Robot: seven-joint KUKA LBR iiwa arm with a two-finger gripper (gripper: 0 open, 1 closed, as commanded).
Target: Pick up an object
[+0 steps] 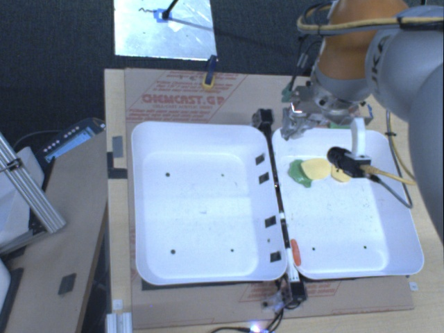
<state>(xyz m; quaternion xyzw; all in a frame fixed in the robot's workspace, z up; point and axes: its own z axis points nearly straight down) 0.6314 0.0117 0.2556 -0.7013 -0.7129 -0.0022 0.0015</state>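
A green flat piece (300,173) lies in the far left part of the right bin (347,238), and a pale yellow piece (317,168) overlaps its right side. A second small yellow piece (341,177) lies just to the right of them. My gripper (295,125) hangs over the far left corner of the right bin, a little beyond the green piece and apart from it. I see nothing held in it.
The left bin (201,207) sits beside the right one on a cardboard sheet (180,97). Black clips (264,178) line the seam between the bins, and a small orange thing (296,252) lies on the near part of it. The arm's orange band (354,33) looms over the back right.
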